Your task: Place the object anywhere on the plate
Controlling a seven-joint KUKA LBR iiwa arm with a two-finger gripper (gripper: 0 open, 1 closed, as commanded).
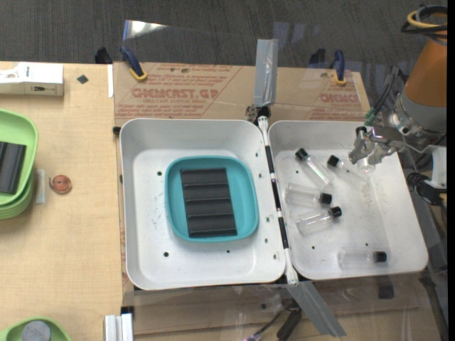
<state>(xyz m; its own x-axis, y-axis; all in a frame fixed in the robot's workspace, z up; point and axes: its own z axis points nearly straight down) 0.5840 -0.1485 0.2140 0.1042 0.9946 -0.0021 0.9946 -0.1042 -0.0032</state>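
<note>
A teal plate (247, 190) with a black ridged insert (208, 202) lies in the left white bin (142, 212). Several clear vials with black caps lie in the right bin (405, 219): one near its back left (308, 158), two in the middle (307, 195) (317, 219), one at the front right (361, 258). My gripper (365, 150) hangs over the back right part of the right bin. A clear, glassy shape (365, 165) sits just under it, too faint to identify.
A divider ridge (274, 190) separates the two bins. A cardboard sheet (185, 91) with clamps lies behind them. On the wooden bench at the left stand a green tray (18, 169), a white box (32, 80) and a small round red piece (61, 184).
</note>
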